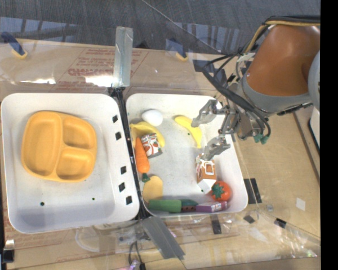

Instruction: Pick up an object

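Leftward, a yellow sectioned plastic tray (58, 145) lay in the left white bin (11, 207). Rightward, a curved yellow toy banana (187, 126) lay in the right white bin (177, 184), apparently just beside the gripper (209, 129), fingers apart, holding nothing.

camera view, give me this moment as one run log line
hand: open, nothing held | position: over right bin, beside banana, above small carton | left bin: yellow tray
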Controlling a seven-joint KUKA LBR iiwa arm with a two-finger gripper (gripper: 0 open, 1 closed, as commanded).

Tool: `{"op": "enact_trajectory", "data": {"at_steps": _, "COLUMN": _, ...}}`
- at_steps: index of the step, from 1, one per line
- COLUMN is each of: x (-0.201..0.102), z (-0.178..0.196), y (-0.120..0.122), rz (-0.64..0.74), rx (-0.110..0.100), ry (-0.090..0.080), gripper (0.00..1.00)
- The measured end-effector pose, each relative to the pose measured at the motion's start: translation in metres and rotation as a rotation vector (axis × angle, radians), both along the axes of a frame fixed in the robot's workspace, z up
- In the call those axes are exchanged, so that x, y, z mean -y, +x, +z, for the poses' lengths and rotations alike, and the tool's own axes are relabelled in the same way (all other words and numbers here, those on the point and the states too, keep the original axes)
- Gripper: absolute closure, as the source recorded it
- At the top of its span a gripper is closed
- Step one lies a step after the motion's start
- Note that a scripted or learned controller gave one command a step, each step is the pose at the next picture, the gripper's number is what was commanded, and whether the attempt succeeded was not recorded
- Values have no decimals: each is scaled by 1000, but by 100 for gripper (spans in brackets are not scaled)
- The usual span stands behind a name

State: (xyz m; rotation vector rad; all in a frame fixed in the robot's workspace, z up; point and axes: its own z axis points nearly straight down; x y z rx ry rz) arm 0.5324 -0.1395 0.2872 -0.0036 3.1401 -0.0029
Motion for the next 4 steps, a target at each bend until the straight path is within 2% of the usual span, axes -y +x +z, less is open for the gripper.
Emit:
{"op": "enact_trajectory", "data": {"at_steps": 1, "x": 25, "z": -97, "y": 55, "rz": 98, "rx": -10, "ry": 5, "gripper": 0}}
{"op": "enact_trajectory", "data": {"at_steps": 2, "x": 55, "z": -166, "y": 125, "rz": 295, "rx": -3, "ry": 3, "gripper": 0}}
{"op": "enact_trajectory", "data": {"at_steps": 3, "x": 69, "z": -194, "y": 97, "rz": 246, "rx": 0, "ry": 1, "gripper": 0}}
{"op": "enact_trajectory", "data": {"at_steps": 4, "x": 67, "z": -182, "y": 99, "rz": 252, "rx": 5, "ry": 0, "gripper": 100}}
